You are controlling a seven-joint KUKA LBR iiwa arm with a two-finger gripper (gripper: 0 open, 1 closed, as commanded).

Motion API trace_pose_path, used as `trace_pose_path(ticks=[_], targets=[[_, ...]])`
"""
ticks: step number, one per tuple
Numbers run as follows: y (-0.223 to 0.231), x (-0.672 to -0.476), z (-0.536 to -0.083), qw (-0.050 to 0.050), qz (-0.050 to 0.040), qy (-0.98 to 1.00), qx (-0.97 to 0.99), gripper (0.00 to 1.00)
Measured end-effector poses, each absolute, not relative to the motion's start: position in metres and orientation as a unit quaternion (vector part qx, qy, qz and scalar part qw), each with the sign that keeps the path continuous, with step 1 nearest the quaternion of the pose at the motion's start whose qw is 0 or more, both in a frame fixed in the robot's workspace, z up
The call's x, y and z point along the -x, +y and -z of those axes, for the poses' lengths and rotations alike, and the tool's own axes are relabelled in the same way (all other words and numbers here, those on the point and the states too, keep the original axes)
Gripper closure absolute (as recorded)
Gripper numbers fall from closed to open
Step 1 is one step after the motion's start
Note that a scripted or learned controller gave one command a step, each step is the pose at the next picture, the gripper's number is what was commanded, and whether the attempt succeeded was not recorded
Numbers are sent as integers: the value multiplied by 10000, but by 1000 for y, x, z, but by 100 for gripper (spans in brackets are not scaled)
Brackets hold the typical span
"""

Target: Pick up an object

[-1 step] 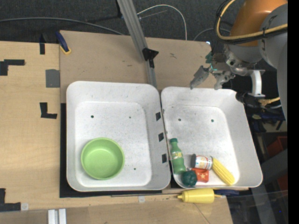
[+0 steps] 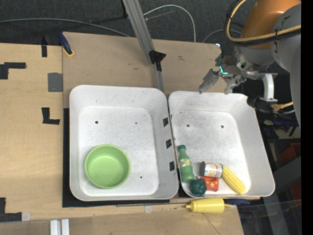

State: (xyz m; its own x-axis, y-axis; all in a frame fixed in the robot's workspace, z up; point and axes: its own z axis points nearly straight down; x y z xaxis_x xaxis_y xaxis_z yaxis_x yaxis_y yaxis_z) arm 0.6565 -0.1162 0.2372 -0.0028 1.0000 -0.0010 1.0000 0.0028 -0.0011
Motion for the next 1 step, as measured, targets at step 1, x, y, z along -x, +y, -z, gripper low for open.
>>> trace_pose_path(ticks=[1], targets=[[-114, -647, -188, 20, -26, -7079, 7063, 0]])
